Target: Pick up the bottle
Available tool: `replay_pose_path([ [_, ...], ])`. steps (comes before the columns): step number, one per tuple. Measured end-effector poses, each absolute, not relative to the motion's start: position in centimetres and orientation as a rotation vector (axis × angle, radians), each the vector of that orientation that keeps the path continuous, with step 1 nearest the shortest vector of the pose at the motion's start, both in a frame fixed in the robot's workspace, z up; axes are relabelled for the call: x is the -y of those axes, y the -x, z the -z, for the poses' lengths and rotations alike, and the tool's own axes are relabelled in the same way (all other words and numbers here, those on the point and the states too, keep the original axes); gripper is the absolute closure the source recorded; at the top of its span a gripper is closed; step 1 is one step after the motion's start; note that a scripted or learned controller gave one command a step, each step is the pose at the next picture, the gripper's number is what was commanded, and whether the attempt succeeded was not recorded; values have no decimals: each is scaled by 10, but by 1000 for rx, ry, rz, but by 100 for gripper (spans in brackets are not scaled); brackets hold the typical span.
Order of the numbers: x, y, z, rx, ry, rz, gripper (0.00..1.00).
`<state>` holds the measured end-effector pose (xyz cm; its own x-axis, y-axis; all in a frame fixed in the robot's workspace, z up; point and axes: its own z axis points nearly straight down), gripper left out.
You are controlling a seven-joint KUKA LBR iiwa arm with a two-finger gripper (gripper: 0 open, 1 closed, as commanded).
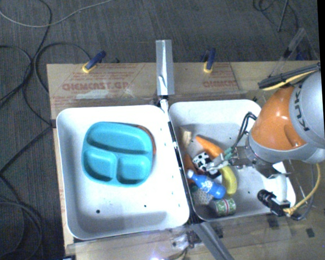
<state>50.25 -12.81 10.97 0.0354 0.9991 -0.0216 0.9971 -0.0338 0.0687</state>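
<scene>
Below, glossy blue plastic bottle [207, 186] lying w/ curved yellow banana [229, 180], claw [220, 162] grip state unclear

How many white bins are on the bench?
2. The left bin holds a blue tray. The right bin holds the blue bottle and other small things, with the arm over it.

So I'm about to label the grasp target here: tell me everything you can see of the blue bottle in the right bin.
The blue bottle looks like glossy plastic, blue-bodied with a white cap and a small red part at its upper-left end. It lies on its side, slanted, near the right bin's left wall, packed among other items: a yellow banana on its right, a black-and-white toy above, a green can below. The gripper sits just above it, not holding it.
</scene>
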Motion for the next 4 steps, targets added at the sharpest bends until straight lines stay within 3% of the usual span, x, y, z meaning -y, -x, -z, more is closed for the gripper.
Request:
replay_pose_path([
  [2,108,-503,-110,-2224,-2120,-48,0],
  [3,84,-484,-183,-2504,-1899,0,0],
  [4,97,-484,-104,-2474,-1938,1,0],
])
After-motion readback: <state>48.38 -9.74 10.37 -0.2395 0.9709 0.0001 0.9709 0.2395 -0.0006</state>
